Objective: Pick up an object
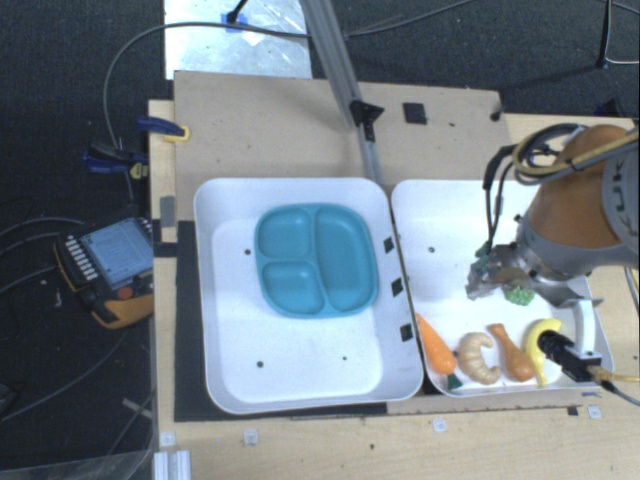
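My gripper (488,280) hangs low over the middle of the right bin (440,218), on the arm that comes in from the right. A small green toy (518,294) lies just to its right, partly hidden under the wrist; whether they touch is unclear. Along the bin's front edge lie an orange carrot (434,342), a tan croissant-like piece (478,358), a brown drumstick (510,352) and a yellow banana (543,340).
The left bin (230,358) holds a blue divided plate (316,259). A grey pole (335,58) slants over the back of the bench. Clamps and a handheld device (108,263) lie off the bench's left side.
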Controlling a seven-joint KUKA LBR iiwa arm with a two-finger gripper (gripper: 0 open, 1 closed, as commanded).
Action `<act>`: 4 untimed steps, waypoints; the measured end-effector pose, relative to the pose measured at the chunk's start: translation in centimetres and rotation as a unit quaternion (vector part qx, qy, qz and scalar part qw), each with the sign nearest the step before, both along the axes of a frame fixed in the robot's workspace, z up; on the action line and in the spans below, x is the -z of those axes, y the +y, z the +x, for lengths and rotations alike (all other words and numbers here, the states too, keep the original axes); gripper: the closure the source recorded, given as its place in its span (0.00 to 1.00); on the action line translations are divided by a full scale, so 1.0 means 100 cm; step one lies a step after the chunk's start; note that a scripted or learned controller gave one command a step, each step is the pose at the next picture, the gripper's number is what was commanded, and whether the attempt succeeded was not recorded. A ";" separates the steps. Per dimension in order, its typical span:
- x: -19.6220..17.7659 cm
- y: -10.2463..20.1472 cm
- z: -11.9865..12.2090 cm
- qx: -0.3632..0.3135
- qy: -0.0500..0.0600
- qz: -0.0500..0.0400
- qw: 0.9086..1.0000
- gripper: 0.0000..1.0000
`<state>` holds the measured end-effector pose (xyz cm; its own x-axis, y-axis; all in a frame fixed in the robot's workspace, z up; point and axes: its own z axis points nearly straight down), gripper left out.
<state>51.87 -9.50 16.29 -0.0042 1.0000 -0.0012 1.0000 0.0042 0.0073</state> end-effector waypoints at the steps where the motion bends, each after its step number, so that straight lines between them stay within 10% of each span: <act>1: -0.040 0.000 0.002 0.000 0.001 0.000 1.000 1.00; 4: -0.061 0.139 0.086 -0.003 0.001 0.002 1.000 1.00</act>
